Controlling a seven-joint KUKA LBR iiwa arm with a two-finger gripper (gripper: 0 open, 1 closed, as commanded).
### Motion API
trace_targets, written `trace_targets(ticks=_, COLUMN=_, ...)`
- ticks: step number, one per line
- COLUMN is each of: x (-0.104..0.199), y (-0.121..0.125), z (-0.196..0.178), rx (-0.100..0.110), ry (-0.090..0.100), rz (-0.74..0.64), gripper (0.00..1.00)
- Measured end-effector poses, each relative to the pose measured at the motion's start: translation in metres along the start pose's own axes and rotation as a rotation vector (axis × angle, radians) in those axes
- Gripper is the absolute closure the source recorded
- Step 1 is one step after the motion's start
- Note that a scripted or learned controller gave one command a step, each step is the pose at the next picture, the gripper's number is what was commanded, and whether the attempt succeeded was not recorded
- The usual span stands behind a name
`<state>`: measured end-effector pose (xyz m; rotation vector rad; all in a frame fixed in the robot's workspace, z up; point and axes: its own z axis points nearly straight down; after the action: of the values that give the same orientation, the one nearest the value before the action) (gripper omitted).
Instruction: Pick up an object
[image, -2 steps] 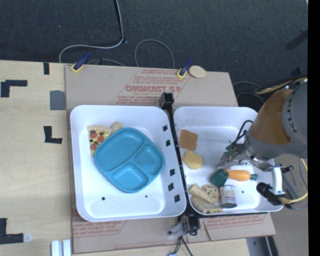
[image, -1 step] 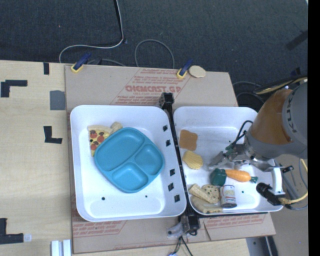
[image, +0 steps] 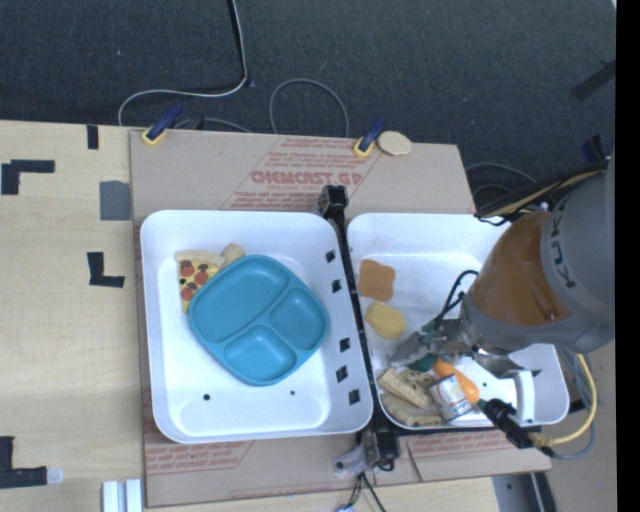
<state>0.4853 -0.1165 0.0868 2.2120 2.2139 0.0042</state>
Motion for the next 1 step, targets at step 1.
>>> trace_targets(ticks=1, x=-0.0029, y=0.0014, z=-0.0106, rx=-0.001, ry=-0.001, rz=0.003, gripper=1.0)
